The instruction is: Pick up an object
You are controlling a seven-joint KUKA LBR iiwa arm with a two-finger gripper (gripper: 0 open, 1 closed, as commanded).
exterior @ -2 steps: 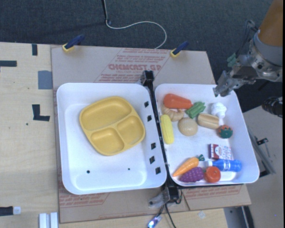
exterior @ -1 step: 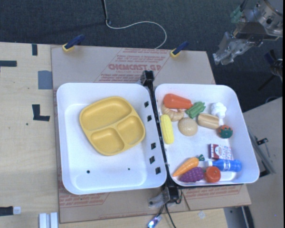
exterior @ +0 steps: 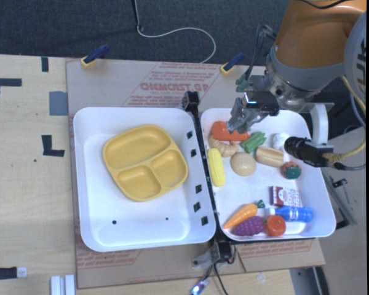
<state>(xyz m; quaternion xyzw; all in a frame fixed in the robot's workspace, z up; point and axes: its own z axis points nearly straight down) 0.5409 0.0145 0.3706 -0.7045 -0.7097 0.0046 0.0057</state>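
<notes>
The right bin (exterior: 313,223) holds several toy foods. At its far left lie a red-orange piece (exterior: 223,131), a green piece (exterior: 254,142), a yellow corn cob (exterior: 216,166) and a beige round piece (exterior: 243,164). My gripper (exterior: 243,120) hangs low over the far left of this bin, just above the red-orange piece and the green piece. I see nothing held in it. Nearer the front lie a carrot (exterior: 241,214), purple grapes (exterior: 249,227) and a blue bottle (exterior: 294,213).
The left bin (exterior: 89,183) bears a yellow divided plate (exterior: 146,161). In the right bin there are also a tan roll (exterior: 269,157), a red and green fruit (exterior: 290,170) and a small red carton (exterior: 285,196). A black divider (exterior: 200,165) runs between the bins.
</notes>
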